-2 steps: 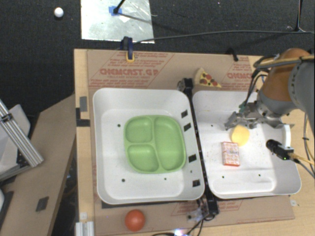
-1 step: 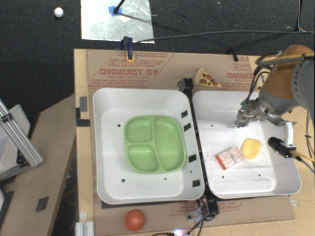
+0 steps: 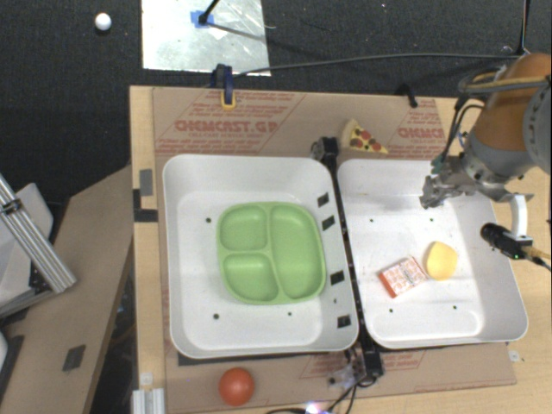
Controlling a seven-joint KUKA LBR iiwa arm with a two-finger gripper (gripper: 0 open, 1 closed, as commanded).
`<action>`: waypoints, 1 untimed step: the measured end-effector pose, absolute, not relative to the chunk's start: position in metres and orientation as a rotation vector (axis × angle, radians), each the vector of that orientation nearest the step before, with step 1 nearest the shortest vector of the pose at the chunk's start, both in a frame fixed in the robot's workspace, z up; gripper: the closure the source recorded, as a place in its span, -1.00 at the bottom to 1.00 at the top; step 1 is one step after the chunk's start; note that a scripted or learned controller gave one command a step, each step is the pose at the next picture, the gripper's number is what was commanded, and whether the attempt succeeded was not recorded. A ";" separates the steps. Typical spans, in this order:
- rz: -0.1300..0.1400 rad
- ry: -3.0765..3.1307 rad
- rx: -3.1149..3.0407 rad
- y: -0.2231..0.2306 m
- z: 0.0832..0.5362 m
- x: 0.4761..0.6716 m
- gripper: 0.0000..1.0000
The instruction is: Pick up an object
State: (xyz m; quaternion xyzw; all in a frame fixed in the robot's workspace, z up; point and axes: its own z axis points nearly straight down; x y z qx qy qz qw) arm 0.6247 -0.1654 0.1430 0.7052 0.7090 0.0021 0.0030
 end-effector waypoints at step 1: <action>0.008 2.224 2.209 -0.156 0.203 0.630 1.00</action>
